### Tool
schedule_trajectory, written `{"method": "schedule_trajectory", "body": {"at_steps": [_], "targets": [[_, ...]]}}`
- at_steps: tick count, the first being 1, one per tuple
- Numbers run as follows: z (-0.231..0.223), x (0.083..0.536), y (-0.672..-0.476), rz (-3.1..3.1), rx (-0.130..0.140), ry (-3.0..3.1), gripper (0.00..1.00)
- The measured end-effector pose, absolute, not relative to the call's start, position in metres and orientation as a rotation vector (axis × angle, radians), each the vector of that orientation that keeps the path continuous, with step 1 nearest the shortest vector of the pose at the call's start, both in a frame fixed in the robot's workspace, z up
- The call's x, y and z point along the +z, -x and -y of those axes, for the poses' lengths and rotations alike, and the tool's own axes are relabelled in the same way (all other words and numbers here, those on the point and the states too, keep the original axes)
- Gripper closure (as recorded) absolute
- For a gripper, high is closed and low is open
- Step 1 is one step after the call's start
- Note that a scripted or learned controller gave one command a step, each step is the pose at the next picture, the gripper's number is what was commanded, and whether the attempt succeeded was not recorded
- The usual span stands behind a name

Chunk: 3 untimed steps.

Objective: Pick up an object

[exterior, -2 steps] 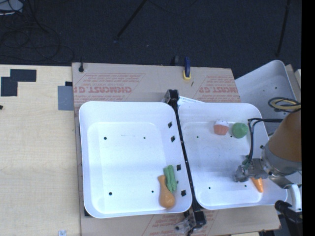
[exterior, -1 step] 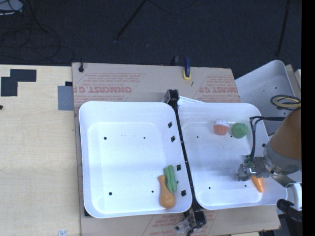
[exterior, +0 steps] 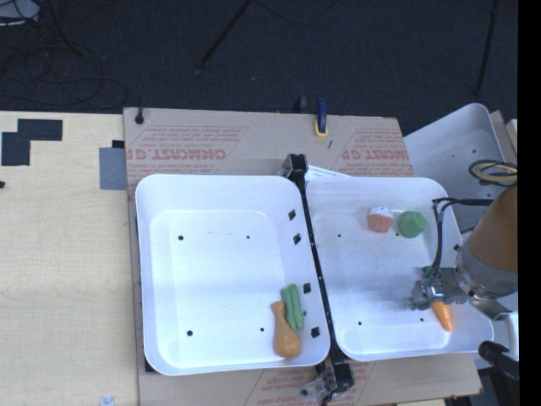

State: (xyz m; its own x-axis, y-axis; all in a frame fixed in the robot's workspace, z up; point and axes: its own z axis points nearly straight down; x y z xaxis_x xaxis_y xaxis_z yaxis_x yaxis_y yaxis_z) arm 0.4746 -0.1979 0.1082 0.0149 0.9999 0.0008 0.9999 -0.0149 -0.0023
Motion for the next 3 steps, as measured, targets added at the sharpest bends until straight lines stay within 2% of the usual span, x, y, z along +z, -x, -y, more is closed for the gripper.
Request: {"method": "schedule_trajectory", "body": {"at_steps": [3], "targets": [[0.200,0.136,-0.474,2.184,0.003,2.252,1.00]]}}
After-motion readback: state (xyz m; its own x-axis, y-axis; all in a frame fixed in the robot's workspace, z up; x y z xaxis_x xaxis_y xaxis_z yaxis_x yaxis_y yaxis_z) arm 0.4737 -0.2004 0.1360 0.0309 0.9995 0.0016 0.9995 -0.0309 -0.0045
